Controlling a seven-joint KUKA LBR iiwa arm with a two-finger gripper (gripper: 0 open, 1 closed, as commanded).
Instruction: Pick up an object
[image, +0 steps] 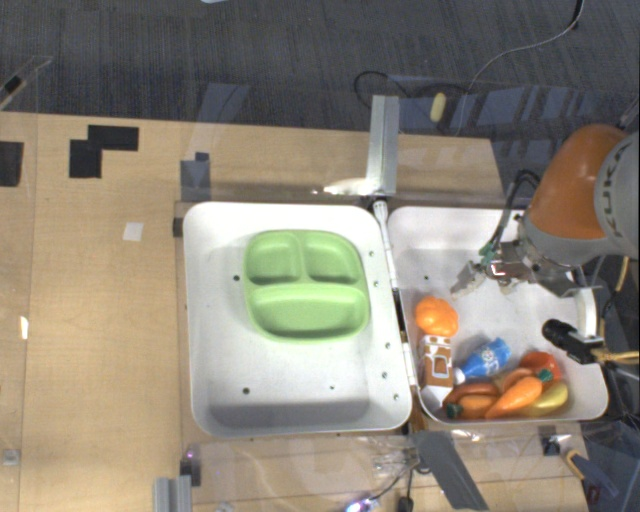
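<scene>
At right, the gripper (478, 272) hung open and empty over the right bin (440, 232), above an orange (436, 316), can (484, 358) and carrot (517, 394); the left bin (215, 300) held 1 green tray (304, 282).

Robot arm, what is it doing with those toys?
The grey robot arm with the orange band is reaching over the right white bin, trying to pick something up. Its gripper hangs above the round orange toy fruit, carrying nothing. The green divided plate sits in the left white bin.
</scene>
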